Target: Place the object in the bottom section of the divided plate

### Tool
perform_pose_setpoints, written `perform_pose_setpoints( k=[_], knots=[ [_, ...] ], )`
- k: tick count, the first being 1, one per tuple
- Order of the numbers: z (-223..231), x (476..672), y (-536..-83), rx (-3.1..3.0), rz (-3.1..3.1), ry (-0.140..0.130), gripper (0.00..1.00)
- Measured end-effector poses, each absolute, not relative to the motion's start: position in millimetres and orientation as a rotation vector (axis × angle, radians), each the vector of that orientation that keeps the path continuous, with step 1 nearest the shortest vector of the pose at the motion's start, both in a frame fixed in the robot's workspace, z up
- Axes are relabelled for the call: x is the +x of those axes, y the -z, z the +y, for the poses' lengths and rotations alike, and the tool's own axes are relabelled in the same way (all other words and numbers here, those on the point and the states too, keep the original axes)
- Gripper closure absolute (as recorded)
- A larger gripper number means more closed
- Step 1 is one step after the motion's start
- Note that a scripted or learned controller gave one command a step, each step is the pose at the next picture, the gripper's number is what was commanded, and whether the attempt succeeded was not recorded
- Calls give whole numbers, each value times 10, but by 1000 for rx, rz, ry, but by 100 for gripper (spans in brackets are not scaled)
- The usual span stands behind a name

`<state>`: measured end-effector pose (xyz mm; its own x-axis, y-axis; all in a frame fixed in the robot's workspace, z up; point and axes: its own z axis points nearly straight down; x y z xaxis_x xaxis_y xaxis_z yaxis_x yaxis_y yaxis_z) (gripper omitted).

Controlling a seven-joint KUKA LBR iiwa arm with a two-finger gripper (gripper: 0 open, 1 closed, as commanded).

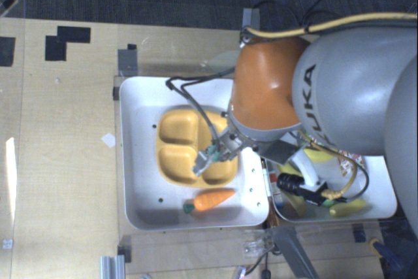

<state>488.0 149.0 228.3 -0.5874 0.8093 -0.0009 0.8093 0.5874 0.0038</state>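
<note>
- The grey arm with the wide orange band (264, 85) reaches in from the right and covers the upper right part of the left shallow white bin (134, 140).
- A yellow divided plastic plate (176, 144) lies in the middle of this bin. Its sections are seen as rounded hollows, two of them on the left side, one above the other.
- The two-finger gripper (204, 165) hangs over the right part of the plate, near its lower edge. The fingers look slightly spread, and I see nothing between them.
- A small orange toy carrot with a green end (210, 200) lies on the floor of the left bin, just below the plate and outside of it. It points with its green end to the left and is a little tilted.
- The carrot is near the gripper but apart from it.
- A black cable (189, 98) runs from the wrist across the upper part of the plate.
- The right white bin (385, 202) is mostly under the arm; some yellow things (349, 207) lie in it.
</note>
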Motion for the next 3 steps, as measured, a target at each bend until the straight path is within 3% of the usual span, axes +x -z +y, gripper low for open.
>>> perform_pose_setpoints(
  k=[1, 2, 3],
  knots=[
    [1494, 4898, -2382, 1423, 2796, -8, 100],
    [888, 5354, -2394, 1564, 2722, -3, 100],
    [820, 5708, -3190, 1697, 2639, -5, 100]
  ],
)
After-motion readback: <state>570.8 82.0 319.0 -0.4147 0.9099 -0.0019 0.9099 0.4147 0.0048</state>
